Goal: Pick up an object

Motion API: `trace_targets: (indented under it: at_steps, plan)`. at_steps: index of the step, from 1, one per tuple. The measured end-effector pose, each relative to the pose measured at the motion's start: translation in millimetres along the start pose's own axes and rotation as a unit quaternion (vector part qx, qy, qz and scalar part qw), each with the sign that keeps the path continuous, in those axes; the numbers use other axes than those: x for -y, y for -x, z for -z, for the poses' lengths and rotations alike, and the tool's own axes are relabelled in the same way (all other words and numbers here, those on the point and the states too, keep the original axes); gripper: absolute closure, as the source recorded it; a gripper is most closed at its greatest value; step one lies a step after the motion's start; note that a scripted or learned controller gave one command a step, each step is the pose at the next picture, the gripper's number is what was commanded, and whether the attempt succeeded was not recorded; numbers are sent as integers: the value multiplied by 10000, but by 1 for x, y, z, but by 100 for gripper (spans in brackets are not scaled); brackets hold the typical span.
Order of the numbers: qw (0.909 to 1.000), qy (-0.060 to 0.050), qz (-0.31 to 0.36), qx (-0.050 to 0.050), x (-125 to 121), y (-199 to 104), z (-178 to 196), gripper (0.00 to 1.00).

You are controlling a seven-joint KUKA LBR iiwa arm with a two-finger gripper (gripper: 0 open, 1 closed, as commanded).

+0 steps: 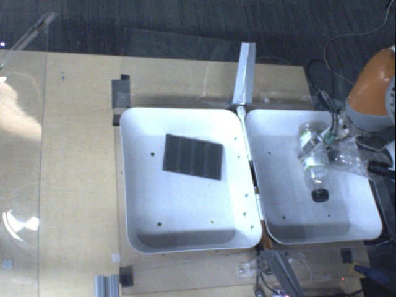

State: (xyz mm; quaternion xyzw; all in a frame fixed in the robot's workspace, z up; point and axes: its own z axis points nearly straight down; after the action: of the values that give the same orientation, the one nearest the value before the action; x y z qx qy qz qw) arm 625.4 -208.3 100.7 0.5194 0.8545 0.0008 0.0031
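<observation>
Grey arm with orange band (371, 94) reaches over the right shallow white bin (278, 221). Its two-finger gripper (327, 142), grip unclear, sits among clear plastic bottles (317, 175). A dark ribbed rectangular mat (192, 156) lies well apart in the left white bin (185, 237).

The arm (374, 94) is cut off by the right edge. The gripper (329, 142) is blurred against clear bottles (318, 166), whose outlines cannot be separated.

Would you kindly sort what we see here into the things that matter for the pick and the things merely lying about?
For the pick:
- claw, over the right bin
- clear plastic bottle with a black cap, lying in the right bin
- dark ribbed pad, flat in the left bin

Lying about:
- metal bar behind the bins
- black clamp at the left bin's far corner
</observation>
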Motion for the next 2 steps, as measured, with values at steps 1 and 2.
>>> trace_targets:
  at_steps: [1, 2]
  plan:
    - [9994, 78, 345, 66, 4, -5, 0, 0]
    - [9959, 111, 890, 123, 13, -20, 0, 0]
